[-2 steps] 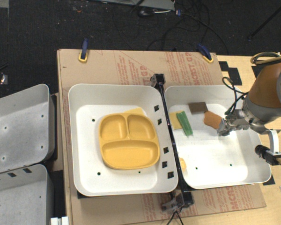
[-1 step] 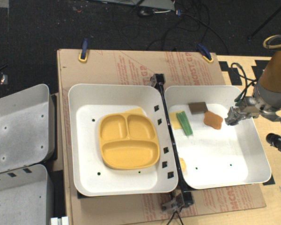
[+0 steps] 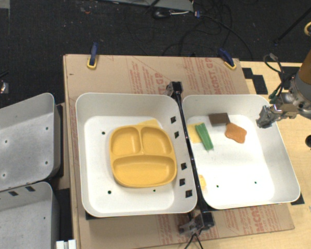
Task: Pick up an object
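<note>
We see red print on the brown board under the bins, reversed and too faint to read; the gripper hangs at the right bin's far right rim, its state beyond our telling; inside lie a green block, a brown block and an orange lump; the left bin bears a yellow divided tray.

Red print on the cardboard sheet is unreadable.
</note>
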`<state>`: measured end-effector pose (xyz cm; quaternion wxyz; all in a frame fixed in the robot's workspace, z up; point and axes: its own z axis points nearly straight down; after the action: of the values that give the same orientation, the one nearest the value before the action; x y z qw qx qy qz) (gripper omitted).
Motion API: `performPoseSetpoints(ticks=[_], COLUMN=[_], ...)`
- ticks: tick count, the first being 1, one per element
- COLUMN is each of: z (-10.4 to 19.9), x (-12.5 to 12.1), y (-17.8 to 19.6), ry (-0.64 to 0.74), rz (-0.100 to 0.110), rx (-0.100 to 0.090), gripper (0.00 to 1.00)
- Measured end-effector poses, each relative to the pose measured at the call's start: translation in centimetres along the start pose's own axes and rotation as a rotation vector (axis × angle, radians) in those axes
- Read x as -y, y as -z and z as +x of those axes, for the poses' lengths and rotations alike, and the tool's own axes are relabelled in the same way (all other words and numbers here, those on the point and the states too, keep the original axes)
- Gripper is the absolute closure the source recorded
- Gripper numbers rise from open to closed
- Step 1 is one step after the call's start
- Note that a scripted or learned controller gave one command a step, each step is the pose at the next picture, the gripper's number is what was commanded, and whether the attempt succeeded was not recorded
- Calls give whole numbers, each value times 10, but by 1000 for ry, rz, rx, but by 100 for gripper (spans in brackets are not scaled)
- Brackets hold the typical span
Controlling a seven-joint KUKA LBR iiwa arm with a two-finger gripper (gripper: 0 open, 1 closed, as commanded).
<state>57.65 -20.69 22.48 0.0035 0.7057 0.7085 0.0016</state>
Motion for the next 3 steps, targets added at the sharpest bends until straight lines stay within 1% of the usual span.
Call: performPoseSetpoints(ticks=[1,2,3], z=[0,52,108], x=[-1,-9,1], y=[32,21,22], ry=[-1,3,4], rz=[3,7,8], rx=[-1,-4,-5], gripper=[100,100,100])
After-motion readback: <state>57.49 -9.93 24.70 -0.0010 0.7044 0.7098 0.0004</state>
